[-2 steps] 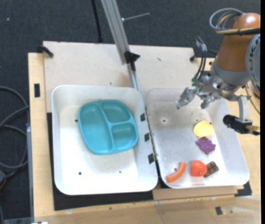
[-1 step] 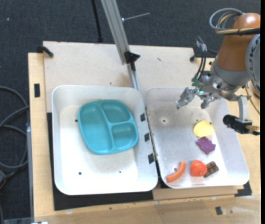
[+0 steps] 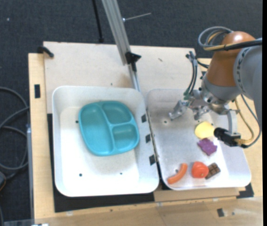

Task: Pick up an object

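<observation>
My gripper point(image 3: 187, 112) hangs over the upper middle of the right bin point(image 3: 171, 140), open, with nothing between its fingers. A yellow round object point(image 3: 204, 129) lies just to its lower right, close to one finger but apart from it. Below that sits a purple piece point(image 3: 208, 146). Along the bin's front edge lie an orange carrot-like piece point(image 3: 177, 173), a red round object point(image 3: 199, 169) and a small brown block point(image 3: 213, 170), the last two touching.
The left bin point(image 3: 67, 173) holds a teal divided plate point(image 3: 109, 127). A slanted metal pole point(image 3: 117, 27) reaches down to the bins' far edge. Cables and a black connector point(image 3: 227, 136) hang off the wrist over the right bin's right side.
</observation>
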Tool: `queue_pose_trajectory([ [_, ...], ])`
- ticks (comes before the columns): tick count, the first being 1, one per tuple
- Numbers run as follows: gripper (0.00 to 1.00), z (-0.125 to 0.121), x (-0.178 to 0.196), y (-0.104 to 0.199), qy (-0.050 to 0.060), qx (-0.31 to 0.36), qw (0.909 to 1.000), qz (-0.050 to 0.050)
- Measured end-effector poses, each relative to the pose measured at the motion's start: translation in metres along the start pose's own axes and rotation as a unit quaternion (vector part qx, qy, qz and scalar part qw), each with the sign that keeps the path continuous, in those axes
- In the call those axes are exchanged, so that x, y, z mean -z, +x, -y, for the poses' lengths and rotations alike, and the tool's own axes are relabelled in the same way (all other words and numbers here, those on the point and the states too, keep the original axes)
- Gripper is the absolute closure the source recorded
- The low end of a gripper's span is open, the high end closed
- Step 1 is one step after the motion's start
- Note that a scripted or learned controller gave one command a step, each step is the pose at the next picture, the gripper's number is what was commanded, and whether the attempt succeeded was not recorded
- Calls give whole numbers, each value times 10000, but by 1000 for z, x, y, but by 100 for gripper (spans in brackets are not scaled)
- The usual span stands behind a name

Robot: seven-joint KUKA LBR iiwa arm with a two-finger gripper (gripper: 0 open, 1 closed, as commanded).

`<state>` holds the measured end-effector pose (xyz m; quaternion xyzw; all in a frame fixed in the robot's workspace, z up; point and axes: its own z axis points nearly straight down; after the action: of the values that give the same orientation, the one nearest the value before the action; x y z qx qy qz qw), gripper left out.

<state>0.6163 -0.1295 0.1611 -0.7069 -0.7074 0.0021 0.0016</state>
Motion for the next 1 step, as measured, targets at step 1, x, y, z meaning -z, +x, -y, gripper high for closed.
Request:
queue_pose_trajectory([
  [1,0,-3,-62,0,-3,-7,10000,1],
])
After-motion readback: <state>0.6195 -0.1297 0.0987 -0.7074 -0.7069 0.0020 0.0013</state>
